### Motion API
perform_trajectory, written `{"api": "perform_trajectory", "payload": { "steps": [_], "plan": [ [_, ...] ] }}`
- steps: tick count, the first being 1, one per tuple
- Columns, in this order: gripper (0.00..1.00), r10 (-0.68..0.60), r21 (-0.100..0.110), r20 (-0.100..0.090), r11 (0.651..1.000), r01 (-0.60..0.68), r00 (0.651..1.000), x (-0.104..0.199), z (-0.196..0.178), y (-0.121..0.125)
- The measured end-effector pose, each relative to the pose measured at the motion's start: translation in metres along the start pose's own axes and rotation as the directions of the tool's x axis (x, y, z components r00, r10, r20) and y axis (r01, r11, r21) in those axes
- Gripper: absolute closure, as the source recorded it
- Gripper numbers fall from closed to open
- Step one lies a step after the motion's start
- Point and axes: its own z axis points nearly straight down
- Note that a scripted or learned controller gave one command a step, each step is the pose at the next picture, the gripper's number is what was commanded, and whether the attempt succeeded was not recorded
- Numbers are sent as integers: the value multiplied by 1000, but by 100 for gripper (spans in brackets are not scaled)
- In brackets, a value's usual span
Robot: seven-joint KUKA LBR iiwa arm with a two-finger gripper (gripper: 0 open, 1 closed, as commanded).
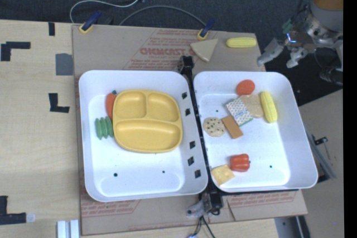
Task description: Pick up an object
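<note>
My gripper (281, 55) hangs beyond the right bin's far right corner, its two fingers spread apart with nothing between them. In the right bin (279, 167) lie a red tomato (245, 87), a yellow corn cob (268, 106), a speckled cracker (239, 110), a cookie (213, 126), a brown bar (232, 127), a red pepper (240, 162) and a yellow cheese wedge (222, 175). All sit below and left of the gripper.
The left bin (95, 175) holds a yellow divided plate (148, 121), with a green pod (103, 127) and an orange carrot (110, 103) at its left. A tan wedge (205, 49) and a yellow piece (241, 42) lie on the cardboard behind the bins.
</note>
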Motion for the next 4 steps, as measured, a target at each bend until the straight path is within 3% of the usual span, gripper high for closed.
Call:
{"api": "perform_trajectory", "payload": {
  "steps": [1, 2, 4],
  "plan": [
    [0, -1, 14, -4, 1000, 1, 1000, 15, 145, 0],
    [0, -1, -10, 8, 1000, 1, 1000, 51, 193, -37],
    [0, -2, -19, 4, 1000, 2, 1000, 40, 188, -81]
  ]
}}
